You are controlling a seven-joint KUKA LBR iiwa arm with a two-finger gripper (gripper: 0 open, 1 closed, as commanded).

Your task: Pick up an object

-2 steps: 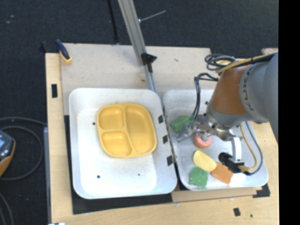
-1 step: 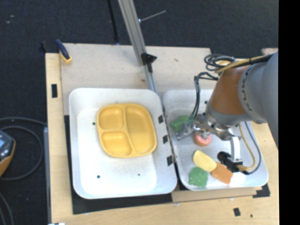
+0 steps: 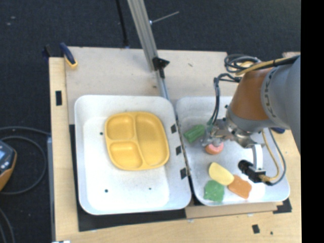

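The right bin [image 3: 200,110] holds several small objects: a green block [image 3: 194,133] at its left, a pink-red piece [image 3: 214,148] near the middle, a yellow piece [image 3: 221,173], a green piece [image 3: 214,191] and an orange piece [image 3: 240,187] along the front. My gripper [image 3: 216,137] reaches down from the orange-banded wrist [image 3: 250,97] and sits right over the pink-red piece, beside the green block. The wrist hides much of the gripper.
The left bin [image 3: 91,186] carries a yellow divided plate [image 3: 136,139]. A metal pole [image 3: 144,29] rises from the back of the bench between the bins. Cables [image 3: 273,161] hang off the arm over the right bin's right side.
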